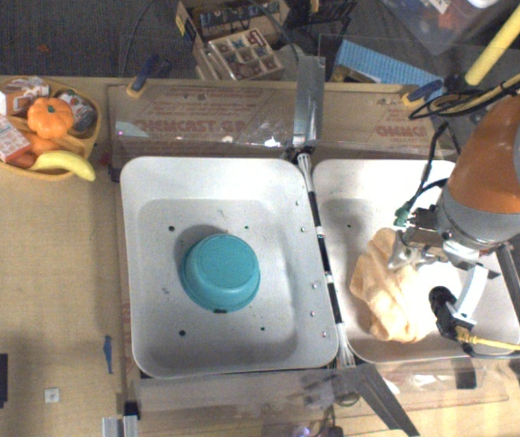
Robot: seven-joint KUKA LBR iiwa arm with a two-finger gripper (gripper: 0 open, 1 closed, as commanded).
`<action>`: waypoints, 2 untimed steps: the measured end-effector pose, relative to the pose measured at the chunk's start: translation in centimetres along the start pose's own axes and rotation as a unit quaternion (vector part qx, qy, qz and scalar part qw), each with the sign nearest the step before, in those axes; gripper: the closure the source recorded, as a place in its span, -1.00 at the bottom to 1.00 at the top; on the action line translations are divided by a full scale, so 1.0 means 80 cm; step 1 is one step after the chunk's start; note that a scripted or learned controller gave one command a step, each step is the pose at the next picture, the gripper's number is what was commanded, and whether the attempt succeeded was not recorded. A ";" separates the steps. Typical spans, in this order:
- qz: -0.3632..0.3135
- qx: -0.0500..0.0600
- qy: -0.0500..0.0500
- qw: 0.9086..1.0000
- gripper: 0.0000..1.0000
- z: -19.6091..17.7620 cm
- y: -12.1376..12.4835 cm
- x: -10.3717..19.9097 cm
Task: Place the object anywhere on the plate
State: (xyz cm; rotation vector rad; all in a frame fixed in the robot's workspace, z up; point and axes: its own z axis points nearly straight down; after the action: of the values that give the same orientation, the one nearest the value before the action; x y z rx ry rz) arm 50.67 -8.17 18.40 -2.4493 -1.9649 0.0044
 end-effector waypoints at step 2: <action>-0.200 -0.003 0.000 0.980 1.00 -0.043 0.023 0.066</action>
State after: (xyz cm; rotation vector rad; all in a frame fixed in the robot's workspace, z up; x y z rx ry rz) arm 53.66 -3.39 21.80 -2.0103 -2.4180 -0.0012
